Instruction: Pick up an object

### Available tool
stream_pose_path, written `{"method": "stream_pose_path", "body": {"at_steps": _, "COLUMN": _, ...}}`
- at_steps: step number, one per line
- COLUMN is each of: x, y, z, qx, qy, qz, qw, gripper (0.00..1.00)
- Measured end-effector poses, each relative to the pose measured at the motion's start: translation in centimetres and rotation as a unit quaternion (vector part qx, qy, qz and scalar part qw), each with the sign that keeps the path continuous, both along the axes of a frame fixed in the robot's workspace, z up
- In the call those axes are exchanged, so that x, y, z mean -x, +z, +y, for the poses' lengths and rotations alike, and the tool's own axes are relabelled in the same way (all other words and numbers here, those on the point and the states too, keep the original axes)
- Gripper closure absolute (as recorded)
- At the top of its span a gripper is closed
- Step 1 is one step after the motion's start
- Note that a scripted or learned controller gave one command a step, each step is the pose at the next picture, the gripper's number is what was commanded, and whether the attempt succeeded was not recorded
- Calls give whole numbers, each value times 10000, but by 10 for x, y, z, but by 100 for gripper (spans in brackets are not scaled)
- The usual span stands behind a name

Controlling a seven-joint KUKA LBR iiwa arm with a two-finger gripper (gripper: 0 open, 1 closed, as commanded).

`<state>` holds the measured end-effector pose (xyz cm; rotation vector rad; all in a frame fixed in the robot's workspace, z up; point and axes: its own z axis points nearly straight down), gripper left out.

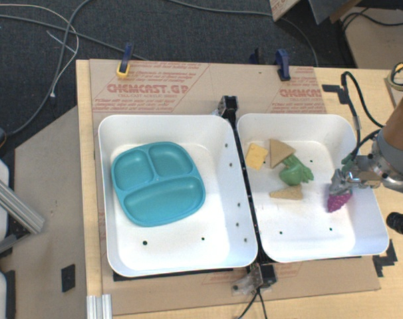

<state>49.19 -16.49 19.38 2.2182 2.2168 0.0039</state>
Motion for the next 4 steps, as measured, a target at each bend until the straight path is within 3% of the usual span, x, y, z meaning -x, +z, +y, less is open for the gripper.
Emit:
{"method": "stream_pose_path", "body": {"at_steps": 1, "x": -1, "y": 26, "z": 0, "qx": -5, "qy": 7, "qz": 8, "qw": 10000, "gripper": 100}}
{"method": "stream_pose_path", "body": {"at_steps": 3, "x": -22, "y": 29, "z": 100, "qx": -26, "qy": 36, "qz": 18, "qw": 10000, "gripper": 100}}
{"method": "stream_pose_path", "body": {"at_steps": 4, "x": -44, "y": 26, "z": 158, "qx": -26, "qy": 36, "qz": 22, "qw": 10000, "gripper": 100}}
